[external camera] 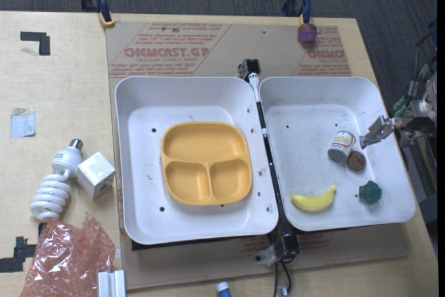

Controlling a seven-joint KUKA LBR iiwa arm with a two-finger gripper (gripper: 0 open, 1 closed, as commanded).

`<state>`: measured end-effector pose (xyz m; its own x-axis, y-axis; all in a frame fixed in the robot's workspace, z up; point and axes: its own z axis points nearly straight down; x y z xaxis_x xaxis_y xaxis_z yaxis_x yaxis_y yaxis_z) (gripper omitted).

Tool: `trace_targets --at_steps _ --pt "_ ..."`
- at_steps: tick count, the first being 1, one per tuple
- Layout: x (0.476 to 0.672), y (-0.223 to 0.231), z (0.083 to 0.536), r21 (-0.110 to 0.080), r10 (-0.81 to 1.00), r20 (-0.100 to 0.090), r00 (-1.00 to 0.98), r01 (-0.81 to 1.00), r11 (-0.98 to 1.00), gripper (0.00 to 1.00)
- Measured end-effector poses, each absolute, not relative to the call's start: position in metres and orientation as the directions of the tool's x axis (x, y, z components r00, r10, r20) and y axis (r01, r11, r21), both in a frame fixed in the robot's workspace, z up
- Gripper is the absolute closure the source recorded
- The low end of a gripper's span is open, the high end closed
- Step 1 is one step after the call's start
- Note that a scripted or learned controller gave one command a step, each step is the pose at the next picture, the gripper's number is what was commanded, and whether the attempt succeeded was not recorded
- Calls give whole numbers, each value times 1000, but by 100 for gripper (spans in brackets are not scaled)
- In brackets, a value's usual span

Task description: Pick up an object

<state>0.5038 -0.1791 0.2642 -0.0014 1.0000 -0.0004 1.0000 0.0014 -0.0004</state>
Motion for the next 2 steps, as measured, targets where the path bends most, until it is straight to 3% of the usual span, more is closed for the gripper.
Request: trace_targets --at_steps 1,2 --pt "528 -178 120 0 1000 0 1 1000 -1 0" --pt "504 -118 92 -1 1000 0 1 1000 -1 0"
